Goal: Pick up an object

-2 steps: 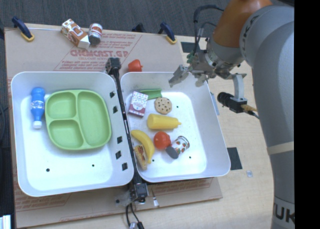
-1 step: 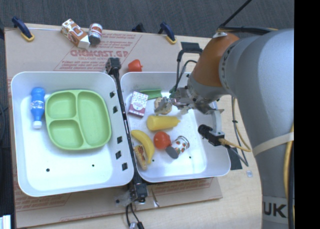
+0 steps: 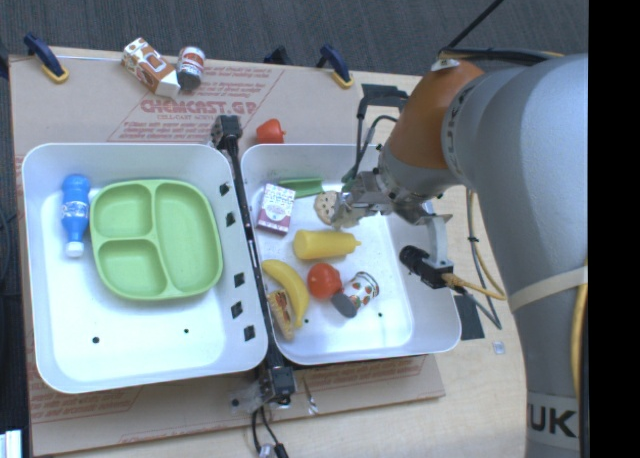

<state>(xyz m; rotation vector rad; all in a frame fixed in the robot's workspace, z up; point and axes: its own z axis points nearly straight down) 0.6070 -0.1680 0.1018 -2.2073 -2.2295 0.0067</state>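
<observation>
My gripper (image 3: 348, 204) hangs low over the upper middle of the right bin (image 3: 425, 318), on the grey arm with the orange band (image 3: 432, 116). A beige speckled round piece (image 3: 325, 208) lies right against its left side; whether it is held is unclear. Just below lies a yellow squeeze bottle (image 3: 325, 243). A pink-and-white carton (image 3: 275, 208) and a flat green piece (image 3: 300, 186) sit to the left. Lower in the bin lie a banana (image 3: 285, 291), a red tomato (image 3: 322, 279) and a small red-and-white can (image 3: 361, 289).
The left bin (image 3: 60, 346) holds a green divided plate (image 3: 155, 238) and a blue bottle (image 3: 75, 212). On the cardboard behind the bins lie a red item (image 3: 270, 131), a small carton (image 3: 148, 64) and a can (image 3: 190, 66). A black divider (image 3: 240, 236) runs between the bins.
</observation>
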